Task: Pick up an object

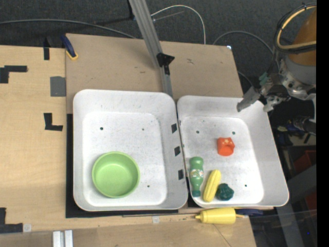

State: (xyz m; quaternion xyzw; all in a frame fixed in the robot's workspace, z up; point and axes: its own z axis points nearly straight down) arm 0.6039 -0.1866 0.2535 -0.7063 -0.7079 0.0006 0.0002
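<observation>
While the grey arm's two-finger gripper hovers empty and spread over the right white bin's far-right corner, a centred descent onto the isolated orange plastic block looks safest.

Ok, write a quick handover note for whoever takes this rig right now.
Gripper: over the right white bin's far right corner, nothing seen between its fingers.
Right bin: orange-red plastic block, green bottle, yellow banana-shaped toy, dark teal lump.
Left white bin: round green bowl.
Yellow bottle lies on the bench in front of the right bin.
Done: nothing picked yet.
Left: pick up an object.
</observation>
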